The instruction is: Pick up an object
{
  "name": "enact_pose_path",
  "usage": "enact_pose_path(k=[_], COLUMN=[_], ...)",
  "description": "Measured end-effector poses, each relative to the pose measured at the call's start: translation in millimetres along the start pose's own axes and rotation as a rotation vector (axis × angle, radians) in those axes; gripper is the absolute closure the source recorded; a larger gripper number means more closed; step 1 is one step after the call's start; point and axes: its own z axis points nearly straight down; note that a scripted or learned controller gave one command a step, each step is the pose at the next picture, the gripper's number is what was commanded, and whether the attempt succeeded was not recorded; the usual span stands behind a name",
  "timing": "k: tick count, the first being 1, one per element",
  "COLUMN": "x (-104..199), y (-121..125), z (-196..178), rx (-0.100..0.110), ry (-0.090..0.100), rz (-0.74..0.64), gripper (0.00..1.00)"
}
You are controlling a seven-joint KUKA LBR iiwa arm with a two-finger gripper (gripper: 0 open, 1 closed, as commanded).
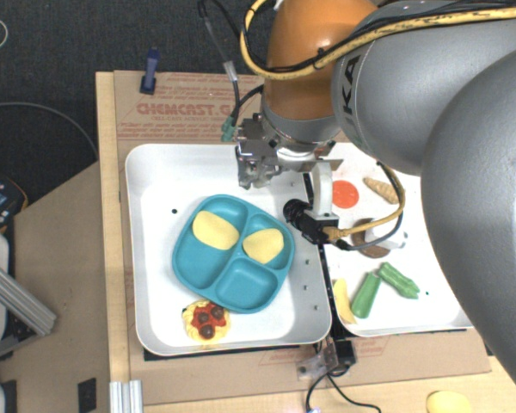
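Gripper (256, 172) over the left bin (146, 231), above a blue plate (232, 278), little pizza (205, 319) near, green toys (380, 286) in the right bin (430, 317).

- Dark carpet (60, 41) covers the floor at the top and left.
- A tan cardboard sheet (185, 97) printed with red lettering lies under the bins.
- Thin cables (34, 110) loop over the carpet.
- An aluminium rail (17, 304) sits at left.

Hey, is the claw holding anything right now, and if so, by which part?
Cannot be told. The claw sits above the back of the left bin, near the blue plate, with nothing visibly in it.
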Motion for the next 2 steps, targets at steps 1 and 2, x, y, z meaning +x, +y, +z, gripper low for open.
enact_pose_path(k=[1, 2], x=[70.3, 41.6], y=[-51.4, -4.2], z=[20.5, -16.8], rx=[0.006, -0.006], ry=[-0.001, -0.002], rz=[-0.003, 0.008], gripper=[1.0, 1.0])
